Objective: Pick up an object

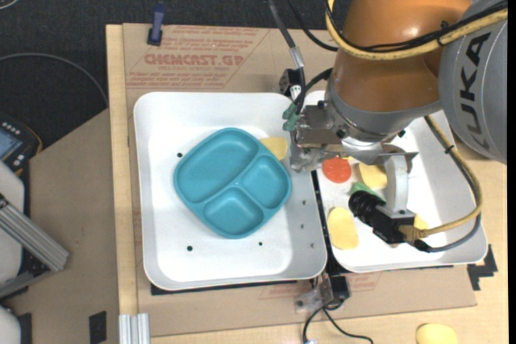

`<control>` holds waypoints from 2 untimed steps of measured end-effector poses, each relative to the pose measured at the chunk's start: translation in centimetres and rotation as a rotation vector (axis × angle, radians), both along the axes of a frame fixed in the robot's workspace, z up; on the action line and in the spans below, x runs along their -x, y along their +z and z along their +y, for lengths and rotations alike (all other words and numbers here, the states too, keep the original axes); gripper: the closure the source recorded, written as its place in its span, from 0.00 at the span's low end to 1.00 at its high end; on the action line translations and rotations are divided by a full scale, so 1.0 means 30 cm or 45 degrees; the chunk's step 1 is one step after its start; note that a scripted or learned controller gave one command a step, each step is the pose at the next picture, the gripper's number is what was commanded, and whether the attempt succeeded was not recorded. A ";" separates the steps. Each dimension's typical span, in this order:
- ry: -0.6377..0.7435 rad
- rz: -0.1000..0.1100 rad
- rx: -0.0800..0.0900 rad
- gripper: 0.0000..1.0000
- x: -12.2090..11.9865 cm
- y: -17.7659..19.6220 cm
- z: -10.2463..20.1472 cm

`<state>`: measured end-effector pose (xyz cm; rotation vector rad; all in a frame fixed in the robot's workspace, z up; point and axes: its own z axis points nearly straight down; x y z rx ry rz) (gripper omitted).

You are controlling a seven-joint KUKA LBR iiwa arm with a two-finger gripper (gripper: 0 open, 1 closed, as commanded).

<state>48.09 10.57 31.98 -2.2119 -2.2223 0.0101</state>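
The grey two-finger gripper [322, 151] hangs low over the right white shallow plastic bin [451, 173], at its left edge; its state cannot be told. The red round toy piece [336, 170] lies just beside it, with pale yellow toy pieces [343, 228] toward the near-left corner. Best centred straight over 1 piece before descending. The brown cardboard sheet [193, 52] reads "CHEMCAST"; the arm [476, 68] shows "UKA".

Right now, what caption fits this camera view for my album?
Robot arm over the right bin of toy food; blue divided plate in the left bin.
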 end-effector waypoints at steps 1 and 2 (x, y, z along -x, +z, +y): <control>-0.015 -0.030 -0.001 1.00 0.002 0.368 -0.224; 0.007 0.001 -0.001 1.00 0.011 0.131 0.107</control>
